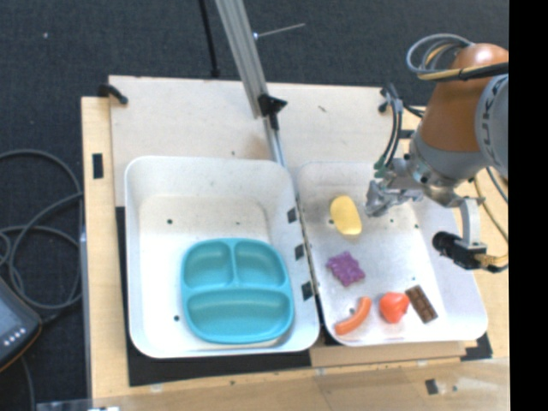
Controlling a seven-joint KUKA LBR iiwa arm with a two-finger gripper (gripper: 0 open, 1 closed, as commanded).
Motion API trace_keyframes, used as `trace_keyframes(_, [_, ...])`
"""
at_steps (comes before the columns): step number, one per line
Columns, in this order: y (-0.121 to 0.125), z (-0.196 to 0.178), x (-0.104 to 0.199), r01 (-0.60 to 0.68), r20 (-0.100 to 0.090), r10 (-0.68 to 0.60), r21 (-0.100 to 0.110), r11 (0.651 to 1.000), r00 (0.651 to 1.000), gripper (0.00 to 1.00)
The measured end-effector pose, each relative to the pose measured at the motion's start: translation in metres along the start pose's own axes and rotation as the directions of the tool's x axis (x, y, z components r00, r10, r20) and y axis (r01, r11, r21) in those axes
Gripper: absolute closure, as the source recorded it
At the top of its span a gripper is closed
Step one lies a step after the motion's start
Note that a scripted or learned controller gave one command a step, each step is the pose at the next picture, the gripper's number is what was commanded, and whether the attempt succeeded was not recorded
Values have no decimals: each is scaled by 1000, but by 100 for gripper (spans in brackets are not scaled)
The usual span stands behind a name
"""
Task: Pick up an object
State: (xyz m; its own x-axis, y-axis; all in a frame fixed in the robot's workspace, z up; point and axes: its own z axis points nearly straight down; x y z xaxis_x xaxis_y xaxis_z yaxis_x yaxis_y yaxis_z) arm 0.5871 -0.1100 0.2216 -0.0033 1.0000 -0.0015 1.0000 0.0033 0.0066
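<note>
In the right bin lie a yellow lemon-shaped object, a purple lumpy piece, an orange carrot-like stick, a red tomato-like ball and a brown block. My gripper hangs over the bin's far part, just right of the yellow object and slightly above it. Nothing shows between its fingers. The arm's orange band and grey wrist rise behind it to the right.
The left bin holds a teal divided plate. A slanted metal pole stands behind the bins, its foot near their shared wall. Cables run on the dark floor at the left.
</note>
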Motion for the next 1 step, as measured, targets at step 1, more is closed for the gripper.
trace_keyframes(1, [2, -38, -1, 1, 0, -1, 1, 1000, 1000, 100])
